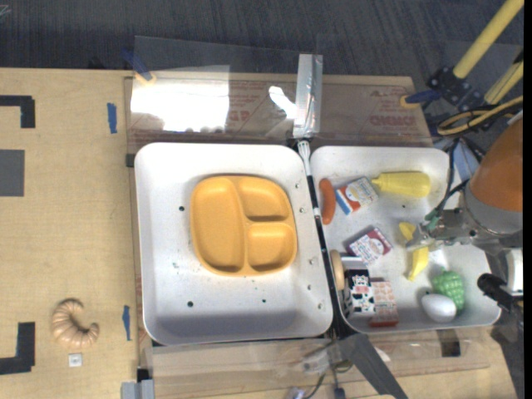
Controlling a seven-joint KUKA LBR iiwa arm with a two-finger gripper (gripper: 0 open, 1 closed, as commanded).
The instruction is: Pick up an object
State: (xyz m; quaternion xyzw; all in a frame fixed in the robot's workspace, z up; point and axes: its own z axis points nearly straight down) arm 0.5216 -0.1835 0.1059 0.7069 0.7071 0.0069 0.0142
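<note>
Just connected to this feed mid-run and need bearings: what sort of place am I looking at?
Probably a robotics lab grasping bench, not a kitchen: two shallow white plastic bins sit taped on a plywood bench, one holding toy food such as a yellow plastic corn cob, with the grey arm's two-finger gripper above them.

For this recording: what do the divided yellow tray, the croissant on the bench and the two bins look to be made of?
The divided yellow tray looks like moulded plastic, smooth and matte, with rounded compartment edges. The croissant is probably a plastic toy: its tan ridges look uniform and slightly glossy. The left bin and the right bin seem to be thin white plastic or coated sheet, with rounded corners and small dark specks; which of the two cannot be told.
</note>
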